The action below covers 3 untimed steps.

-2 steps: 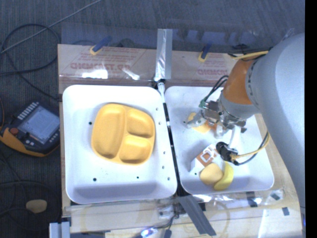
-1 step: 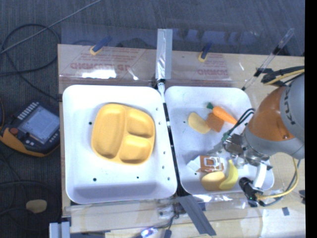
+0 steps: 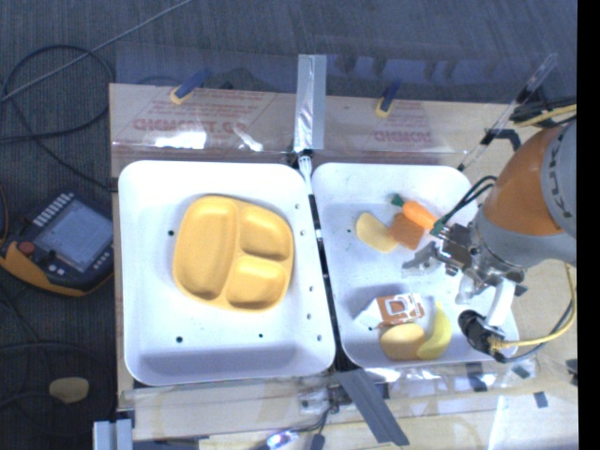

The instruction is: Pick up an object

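I work in a robotics lab: my bench is a taped brown cardboard-covered board (image 3: 234,120) carrying two shallow white plastic bins (image 3: 131,251) on dark grey carpet (image 3: 56,26), with loose black cables (image 3: 42,73) trailing across it and an orange-and-grey handheld teach pendant (image 3: 61,242) lying alongside.

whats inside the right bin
In the right bin: a carrot, a yellow slice, a small box, a banana and a yellow fruit. The gripper covers the bin's right part.
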Motion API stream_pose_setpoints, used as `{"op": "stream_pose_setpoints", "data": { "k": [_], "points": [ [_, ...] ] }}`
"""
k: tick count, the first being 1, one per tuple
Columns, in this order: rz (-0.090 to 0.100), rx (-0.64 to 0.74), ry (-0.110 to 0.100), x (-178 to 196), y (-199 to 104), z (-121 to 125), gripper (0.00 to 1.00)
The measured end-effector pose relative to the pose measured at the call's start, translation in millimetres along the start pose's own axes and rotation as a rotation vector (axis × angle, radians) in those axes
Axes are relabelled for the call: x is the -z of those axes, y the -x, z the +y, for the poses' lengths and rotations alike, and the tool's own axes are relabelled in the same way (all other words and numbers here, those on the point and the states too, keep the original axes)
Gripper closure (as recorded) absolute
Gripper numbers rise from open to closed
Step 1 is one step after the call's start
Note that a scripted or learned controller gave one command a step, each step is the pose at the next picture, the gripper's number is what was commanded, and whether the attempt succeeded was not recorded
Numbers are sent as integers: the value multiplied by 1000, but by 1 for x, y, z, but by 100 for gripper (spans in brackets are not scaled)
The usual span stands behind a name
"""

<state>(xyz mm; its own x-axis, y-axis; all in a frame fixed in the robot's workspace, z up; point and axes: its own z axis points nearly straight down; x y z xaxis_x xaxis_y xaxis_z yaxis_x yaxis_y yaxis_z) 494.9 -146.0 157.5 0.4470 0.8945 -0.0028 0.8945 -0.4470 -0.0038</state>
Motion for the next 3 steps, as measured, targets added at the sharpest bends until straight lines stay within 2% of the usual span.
{"op": "stream_pose_setpoints", "data": {
  "k": [1, 2, 3],
  "points": [
    [0, 2, -5, 8, -1, -1, 100],
    [-1, 2, -5, 7, -1, -1, 0],
    [2, 209, -2, -52, 2, -13, 0]
  ]
}}
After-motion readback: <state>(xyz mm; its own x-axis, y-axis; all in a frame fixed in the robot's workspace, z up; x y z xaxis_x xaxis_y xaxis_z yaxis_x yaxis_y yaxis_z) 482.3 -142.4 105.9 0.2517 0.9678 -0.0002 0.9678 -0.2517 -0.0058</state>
